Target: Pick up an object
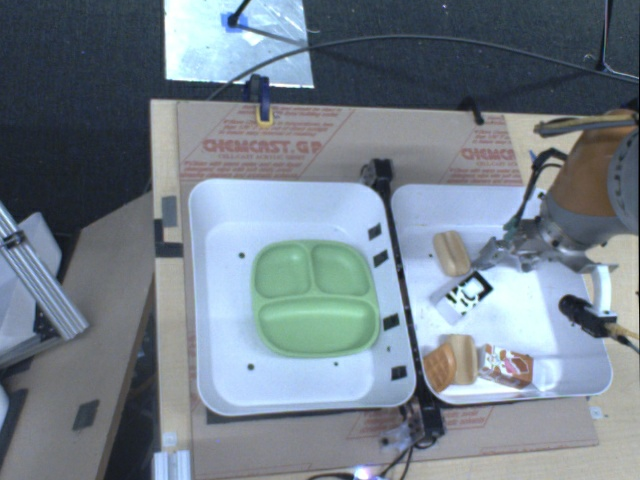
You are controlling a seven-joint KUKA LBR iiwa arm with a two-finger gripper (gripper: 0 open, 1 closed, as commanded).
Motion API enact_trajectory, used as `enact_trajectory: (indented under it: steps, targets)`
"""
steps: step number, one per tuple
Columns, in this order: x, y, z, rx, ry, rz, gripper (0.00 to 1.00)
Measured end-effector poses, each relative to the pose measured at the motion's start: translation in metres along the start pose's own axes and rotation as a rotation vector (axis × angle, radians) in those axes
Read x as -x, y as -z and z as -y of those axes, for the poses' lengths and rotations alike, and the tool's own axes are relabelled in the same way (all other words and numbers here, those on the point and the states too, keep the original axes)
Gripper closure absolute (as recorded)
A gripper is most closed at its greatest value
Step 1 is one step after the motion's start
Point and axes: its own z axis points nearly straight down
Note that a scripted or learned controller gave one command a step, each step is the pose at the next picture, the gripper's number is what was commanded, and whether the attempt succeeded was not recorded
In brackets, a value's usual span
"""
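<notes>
The right bin [570,368] holds several objects. A tan bread roll [451,252] lies near its left wall. Just below it sits a small black and white box [466,293]. At the front lie a brown toast slice [450,361] and a red and white snack packet [507,365]. My gripper [500,252] reaches in from the right, low over the bin, just right of the roll and above the box's upper right corner. Nothing shows in its grasp.
The left bin [220,268] holds a green divided plate [316,297]. A black divider with clips [392,268] runs between the bins. The grey and orange arm [600,198] covers the right bin's far right corner. A cable [600,323] hangs over the right rim.
</notes>
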Motion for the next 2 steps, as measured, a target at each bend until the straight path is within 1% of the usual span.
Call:
enact_trajectory:
  steps: [1,2]
  targets:
    - [0.001,0.014,-0.002,0.007,0.0,0.002,1.0]
    - [0.004,0.073,0.005,0.008,-0.001,0.003,1.0]
